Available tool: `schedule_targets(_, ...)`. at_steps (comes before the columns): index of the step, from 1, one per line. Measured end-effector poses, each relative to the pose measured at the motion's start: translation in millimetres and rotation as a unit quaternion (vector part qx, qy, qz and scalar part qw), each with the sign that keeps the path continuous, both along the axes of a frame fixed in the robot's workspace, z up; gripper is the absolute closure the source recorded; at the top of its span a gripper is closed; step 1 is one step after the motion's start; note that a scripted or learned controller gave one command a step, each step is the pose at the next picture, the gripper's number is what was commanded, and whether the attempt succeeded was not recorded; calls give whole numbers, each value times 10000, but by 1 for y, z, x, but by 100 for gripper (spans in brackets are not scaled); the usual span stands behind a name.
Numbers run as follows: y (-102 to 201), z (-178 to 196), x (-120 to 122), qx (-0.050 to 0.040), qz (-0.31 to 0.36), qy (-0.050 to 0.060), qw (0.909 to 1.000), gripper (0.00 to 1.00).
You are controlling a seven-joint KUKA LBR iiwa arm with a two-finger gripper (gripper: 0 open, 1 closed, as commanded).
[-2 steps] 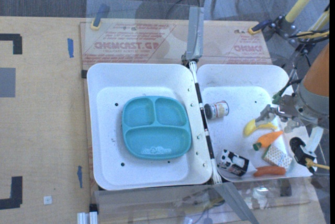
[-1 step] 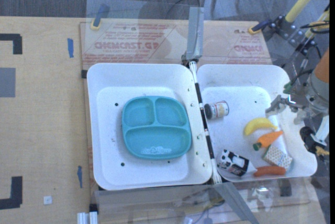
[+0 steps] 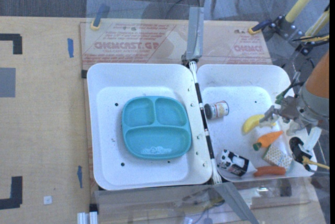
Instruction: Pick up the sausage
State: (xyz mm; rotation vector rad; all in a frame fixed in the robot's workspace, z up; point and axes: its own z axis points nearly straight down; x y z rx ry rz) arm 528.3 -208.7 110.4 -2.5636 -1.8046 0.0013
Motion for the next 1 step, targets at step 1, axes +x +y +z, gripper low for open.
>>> schedule_targets(1, 14, 58, 41, -33, -1028, -19, 9947, 0)
